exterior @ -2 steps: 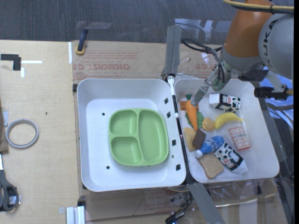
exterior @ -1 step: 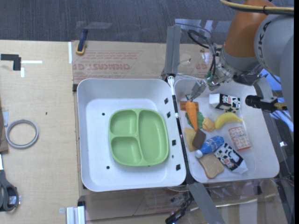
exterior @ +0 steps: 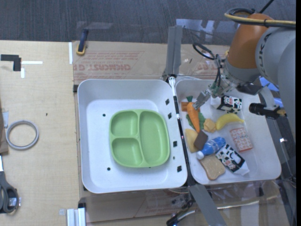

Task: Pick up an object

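- Orange plastic carrot lies near the upper left corner of the right bin, just below and left of the hand; it looks like the nearest candidate for the pick, though that is a guess.
- Around it sits the rest of the clutter: a yellow banana, a blue bottle, a slice of toast, a black-and-white cow toy and a pink wafer.
- Nothing sits between the fingers, so the grasp is not yet made; lowering, closing and lifting are all left, by my reading.
- Whether the hand is apart or together I cannot tell; it is too small and dark against the bin.
- Left bin holds a green divided plate, well apart from the hand.
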Robot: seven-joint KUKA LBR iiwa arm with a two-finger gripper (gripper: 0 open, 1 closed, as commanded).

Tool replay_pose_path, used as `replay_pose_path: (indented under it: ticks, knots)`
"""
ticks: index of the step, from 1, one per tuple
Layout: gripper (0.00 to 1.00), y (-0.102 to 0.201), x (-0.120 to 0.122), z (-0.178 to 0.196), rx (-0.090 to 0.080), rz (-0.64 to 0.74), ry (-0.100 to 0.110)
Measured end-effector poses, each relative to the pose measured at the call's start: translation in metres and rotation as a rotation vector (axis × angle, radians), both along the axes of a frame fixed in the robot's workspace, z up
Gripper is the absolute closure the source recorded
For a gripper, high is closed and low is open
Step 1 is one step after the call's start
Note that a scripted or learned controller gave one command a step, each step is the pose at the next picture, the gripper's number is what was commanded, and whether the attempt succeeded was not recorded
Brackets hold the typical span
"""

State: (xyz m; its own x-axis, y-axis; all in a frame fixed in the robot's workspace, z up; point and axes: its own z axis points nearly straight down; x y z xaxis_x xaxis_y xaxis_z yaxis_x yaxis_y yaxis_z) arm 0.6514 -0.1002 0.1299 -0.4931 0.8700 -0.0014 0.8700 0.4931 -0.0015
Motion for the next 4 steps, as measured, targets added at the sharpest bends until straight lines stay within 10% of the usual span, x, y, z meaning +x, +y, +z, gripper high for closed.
replay_pose_path:
  ticks: [1,2,3,4]
  knots:
    - [0.0,-0.002,0.008,-0.035,0.0,-0.316,-0.002]
    - [1.0,-0.002,0.008,-0.025,-0.002,-0.312,-0.003]
    - [0.0,-0.002,0.008,-0.025,-0.002,-0.313,-0.003]
    - [0.0,-0.008,0.008,-0.036,0.001,-0.673,-0.004]
